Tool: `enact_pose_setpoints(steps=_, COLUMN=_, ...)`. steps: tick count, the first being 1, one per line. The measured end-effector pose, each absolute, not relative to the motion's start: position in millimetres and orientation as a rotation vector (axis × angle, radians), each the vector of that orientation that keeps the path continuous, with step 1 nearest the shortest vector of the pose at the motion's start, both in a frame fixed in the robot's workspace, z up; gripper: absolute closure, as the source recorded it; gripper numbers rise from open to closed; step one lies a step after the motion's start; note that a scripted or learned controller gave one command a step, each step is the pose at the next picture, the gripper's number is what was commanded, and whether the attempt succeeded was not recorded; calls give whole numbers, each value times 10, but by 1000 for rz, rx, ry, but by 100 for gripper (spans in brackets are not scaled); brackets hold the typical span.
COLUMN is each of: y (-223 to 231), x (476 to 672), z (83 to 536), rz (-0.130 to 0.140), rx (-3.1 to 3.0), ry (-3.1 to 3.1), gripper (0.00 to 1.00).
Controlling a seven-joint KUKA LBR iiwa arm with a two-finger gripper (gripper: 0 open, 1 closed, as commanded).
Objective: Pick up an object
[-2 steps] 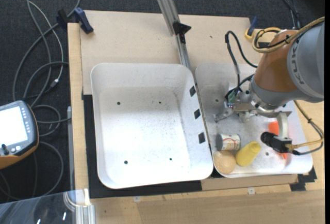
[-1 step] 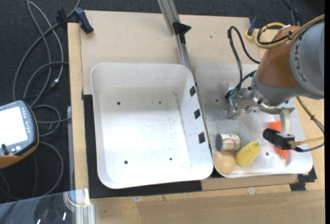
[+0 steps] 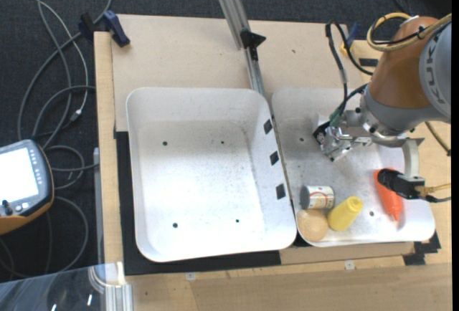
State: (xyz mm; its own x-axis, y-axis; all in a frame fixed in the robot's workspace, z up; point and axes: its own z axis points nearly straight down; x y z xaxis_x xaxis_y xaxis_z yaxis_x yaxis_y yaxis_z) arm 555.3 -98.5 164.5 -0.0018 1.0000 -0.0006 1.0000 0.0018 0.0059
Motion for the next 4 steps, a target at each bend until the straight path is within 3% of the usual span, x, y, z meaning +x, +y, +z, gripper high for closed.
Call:
enact_pose_setpoints(steps=2, y=-950, x=5596, z=2831, rz=7, rx=2214, ry=2219, gripper=100)
enact_pose_setpoints(steps=4, y=95, x=5822, z=2647, rz=3, rx=2215, ry=2228, gripper=100)
